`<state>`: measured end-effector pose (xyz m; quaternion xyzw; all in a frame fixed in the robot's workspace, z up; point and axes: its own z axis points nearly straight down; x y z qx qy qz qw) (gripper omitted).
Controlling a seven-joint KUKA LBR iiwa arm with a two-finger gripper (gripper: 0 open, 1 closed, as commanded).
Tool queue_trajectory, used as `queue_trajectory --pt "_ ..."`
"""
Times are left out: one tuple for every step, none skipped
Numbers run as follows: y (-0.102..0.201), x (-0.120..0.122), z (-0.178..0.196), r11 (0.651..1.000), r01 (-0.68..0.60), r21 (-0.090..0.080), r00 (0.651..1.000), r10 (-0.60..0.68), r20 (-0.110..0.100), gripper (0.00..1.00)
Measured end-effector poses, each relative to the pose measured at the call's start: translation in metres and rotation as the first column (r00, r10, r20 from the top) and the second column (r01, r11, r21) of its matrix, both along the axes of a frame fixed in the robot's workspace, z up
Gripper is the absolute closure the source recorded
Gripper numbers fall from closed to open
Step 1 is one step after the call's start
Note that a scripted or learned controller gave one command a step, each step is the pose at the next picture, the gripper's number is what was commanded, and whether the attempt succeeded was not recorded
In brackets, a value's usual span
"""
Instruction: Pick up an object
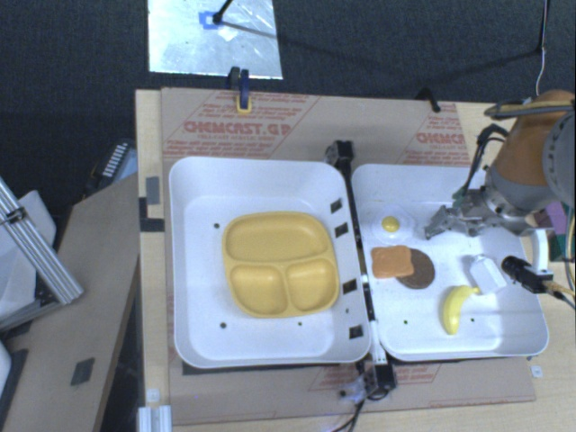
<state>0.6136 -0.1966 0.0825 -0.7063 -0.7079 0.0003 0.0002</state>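
Observation:
In the right bin point(513, 336) lie a toy fried egg point(390, 226), a slice of toast point(392, 261) overlapping a brown patty point(421, 271), a yellow banana point(455, 308) and a small white piece point(487, 274). My gripper point(441, 222) comes in from the right and hangs over the upper middle of this bin. It points left, just right of the egg and above the patty. Nothing shows in its grasp.
The left bin point(193, 331) holds a yellow divided plate point(277, 263). A black clip strip point(353, 241) runs between the bins. The orange-banded arm point(531, 151) covers the right bin's far right corner. A black part point(524, 274) juts out by the white piece.

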Motion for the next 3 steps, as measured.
queue_trajectory --pt "-0.001 0.002 0.014 1.0 -0.001 -0.002 1.0 0.001 0.006 1.0" --pt "0.002 0.005 0.079 1.0 -0.002 -0.002 1.0 0.002 0.009 1.0" --pt "0.009 0.014 0.133 1.0 -0.004 -0.002 1.0 0.004 0.009 1.0"
